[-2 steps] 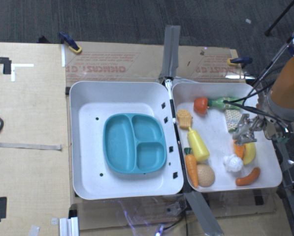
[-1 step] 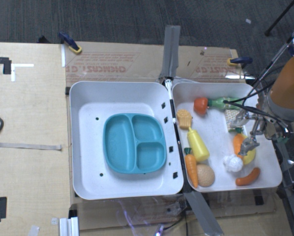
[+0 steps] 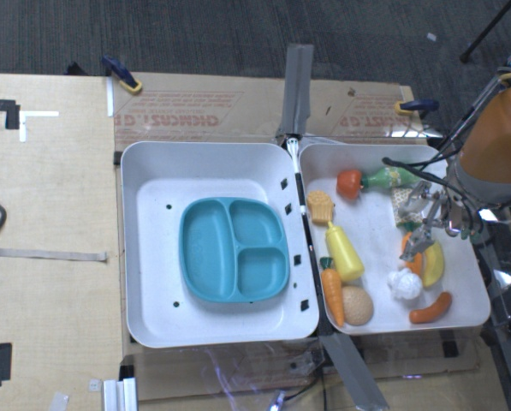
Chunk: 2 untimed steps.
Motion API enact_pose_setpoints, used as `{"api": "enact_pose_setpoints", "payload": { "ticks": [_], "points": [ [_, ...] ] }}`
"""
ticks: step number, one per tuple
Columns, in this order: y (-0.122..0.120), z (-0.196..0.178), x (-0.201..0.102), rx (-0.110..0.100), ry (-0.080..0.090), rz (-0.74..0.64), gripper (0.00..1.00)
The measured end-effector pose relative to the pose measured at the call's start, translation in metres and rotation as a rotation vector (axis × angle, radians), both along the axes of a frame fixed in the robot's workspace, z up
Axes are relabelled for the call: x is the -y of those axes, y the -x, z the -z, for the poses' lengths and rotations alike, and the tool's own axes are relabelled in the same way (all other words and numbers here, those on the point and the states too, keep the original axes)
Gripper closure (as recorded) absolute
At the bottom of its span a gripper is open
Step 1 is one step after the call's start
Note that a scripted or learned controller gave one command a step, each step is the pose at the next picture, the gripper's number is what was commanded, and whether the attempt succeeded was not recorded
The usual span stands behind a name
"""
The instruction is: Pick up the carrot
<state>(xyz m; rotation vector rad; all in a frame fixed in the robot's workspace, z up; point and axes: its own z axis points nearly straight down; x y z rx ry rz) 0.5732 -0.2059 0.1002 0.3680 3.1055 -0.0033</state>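
The carrot [image 3: 333, 295], orange with a green top, lies along the front left of the right bin [image 3: 371, 155], next to the wall between the bins. My gripper [image 3: 420, 238] hangs over the right side of that bin, above a small orange piece [image 3: 413, 260] and a yellow banana [image 3: 434, 265]. It is well to the right of the carrot and apart from it. The wrist and cables hide how the gripper stands.
Around the carrot are a yellow bottle [image 3: 344, 252], a brown ball [image 3: 356, 306] and a corn piece [image 3: 320, 206]. Also in the right bin lie a red tomato [image 3: 349, 184], a green item [image 3: 389, 178], a white lump [image 3: 404, 285] and a sausage [image 3: 430, 308]. The left bin holds a teal divided plate [image 3: 234, 249].
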Motion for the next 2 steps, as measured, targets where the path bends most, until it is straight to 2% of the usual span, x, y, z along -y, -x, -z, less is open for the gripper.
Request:
{"api": "enact_pose_setpoints", "payload": {
  "ticks": [1, 2],
  "points": [
    [-0.008, -0.001, 0.01, 0.006, -0.01, 0.501, 0.0],
    [0.021, -0.001, -0.016, 0.009, -0.005, 0.522, 0.0]
  ]
}}
